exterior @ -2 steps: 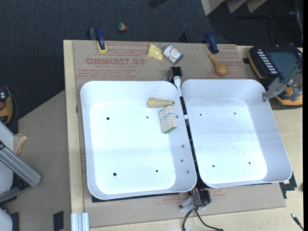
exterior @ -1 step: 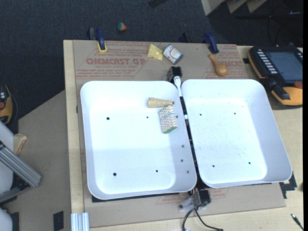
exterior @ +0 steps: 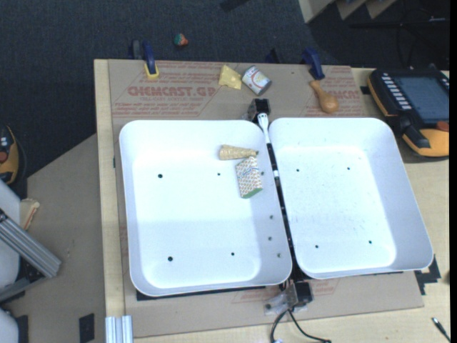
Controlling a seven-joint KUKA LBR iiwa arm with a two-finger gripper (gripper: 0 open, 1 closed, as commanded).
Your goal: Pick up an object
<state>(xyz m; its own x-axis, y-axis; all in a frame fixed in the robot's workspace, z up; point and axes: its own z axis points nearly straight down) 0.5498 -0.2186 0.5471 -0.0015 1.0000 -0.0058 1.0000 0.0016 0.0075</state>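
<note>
Camera view: left bin (exterior: 143, 191) holds tan cone piece (exterior: 237, 152) touching patterned packet (exterior: 248, 176), near divider. Jaws state: cannot tell. Advice: descend on packet, clear of bin wall, avoid pinching both.

Arm posture, wrist orientation and gripper condition cannot be determined from the camera view at this moment; no joint, link or contact reading is recorded for the manipulator.
</note>
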